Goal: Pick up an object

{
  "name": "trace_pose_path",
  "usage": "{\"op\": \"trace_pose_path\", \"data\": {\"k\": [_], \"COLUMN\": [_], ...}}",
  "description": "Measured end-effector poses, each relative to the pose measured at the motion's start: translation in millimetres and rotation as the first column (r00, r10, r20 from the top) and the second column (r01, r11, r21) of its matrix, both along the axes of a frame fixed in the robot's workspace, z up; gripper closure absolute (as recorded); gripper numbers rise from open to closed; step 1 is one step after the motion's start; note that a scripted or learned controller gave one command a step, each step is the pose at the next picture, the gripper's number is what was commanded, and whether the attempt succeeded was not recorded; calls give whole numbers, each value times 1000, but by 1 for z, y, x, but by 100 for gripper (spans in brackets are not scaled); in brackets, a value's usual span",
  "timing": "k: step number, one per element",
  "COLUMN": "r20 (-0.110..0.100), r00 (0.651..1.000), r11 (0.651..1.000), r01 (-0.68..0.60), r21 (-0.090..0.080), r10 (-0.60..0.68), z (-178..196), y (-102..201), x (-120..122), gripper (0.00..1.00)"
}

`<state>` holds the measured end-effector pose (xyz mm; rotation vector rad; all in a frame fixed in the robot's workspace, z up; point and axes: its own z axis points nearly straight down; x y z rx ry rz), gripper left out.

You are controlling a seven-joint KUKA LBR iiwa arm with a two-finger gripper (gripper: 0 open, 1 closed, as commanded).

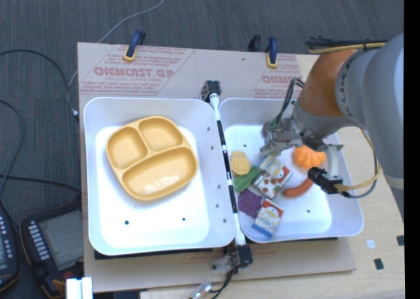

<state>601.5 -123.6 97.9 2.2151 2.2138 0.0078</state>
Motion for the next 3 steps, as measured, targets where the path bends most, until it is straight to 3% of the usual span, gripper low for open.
{"op": "trace_pose_path", "data": {"k": [1, 2, 3], "r20": [-1, -2, -2], "r00": [1000, 1000, 1000], "r11": [1000, 1000, 1000], "r01": [0, -1, -1], "r21": [0, 1, 1], "r10": [0, 1, 1], "z": [0, 8, 8], "y": [0, 0, 0], "x": [0, 0, 0], "gripper": [0, 100, 0]}}
